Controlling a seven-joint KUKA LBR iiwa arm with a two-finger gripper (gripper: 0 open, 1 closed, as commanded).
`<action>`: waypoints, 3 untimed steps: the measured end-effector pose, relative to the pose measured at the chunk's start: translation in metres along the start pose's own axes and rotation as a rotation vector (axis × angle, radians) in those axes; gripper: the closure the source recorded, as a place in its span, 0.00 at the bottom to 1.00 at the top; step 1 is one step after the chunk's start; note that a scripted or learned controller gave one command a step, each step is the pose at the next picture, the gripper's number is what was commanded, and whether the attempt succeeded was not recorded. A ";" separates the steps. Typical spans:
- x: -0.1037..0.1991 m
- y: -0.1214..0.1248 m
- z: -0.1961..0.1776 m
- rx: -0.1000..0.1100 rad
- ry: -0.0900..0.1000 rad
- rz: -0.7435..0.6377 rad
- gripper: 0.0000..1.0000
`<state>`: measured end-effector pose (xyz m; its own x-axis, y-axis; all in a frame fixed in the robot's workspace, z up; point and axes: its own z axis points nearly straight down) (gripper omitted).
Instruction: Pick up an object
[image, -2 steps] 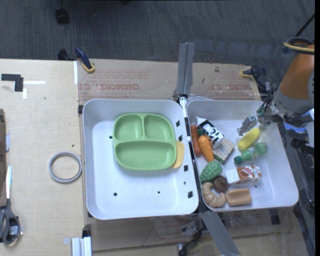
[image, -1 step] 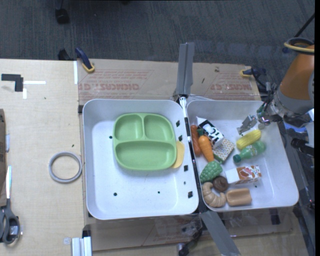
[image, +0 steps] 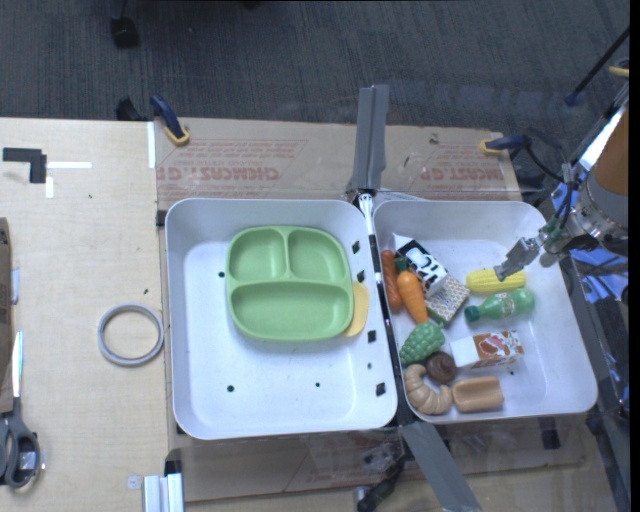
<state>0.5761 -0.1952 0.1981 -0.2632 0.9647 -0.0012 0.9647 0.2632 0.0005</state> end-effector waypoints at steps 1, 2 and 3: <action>-0.008 0.018 0.101 -0.009 -0.005 -0.030 0.00; 0.053 0.015 0.042 0.000 0.000 -0.139 0.00; 0.021 0.013 0.099 -0.012 -0.009 -0.210 0.00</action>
